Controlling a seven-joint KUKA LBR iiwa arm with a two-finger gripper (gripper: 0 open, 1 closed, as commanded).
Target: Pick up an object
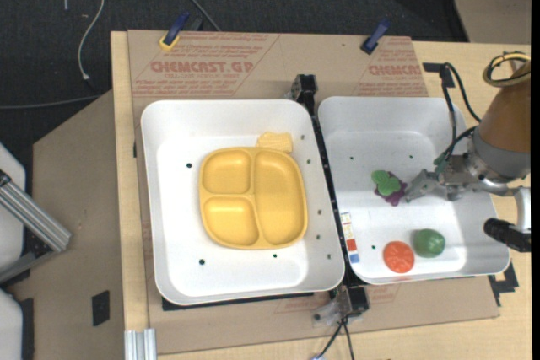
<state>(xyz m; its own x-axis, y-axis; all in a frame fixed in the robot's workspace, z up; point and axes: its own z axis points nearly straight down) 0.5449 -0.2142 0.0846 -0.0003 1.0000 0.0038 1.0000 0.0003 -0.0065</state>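
Now gripper (411,186) touches purple-green toy (388,184) in right bin (371,122).

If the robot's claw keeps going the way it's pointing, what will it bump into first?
Probably the small green and purple toy. The gripper points toward the picture's left in the right bin, and that toy lies just ahead of its tip. How high the tip sits is unclear.

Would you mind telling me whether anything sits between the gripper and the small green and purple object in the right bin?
Nothing visible does. The gripper reaches in from the right, right next to the small green and purple object on the right white bin's floor. The round orange object and round green object lie nearer the front wall, off that path.
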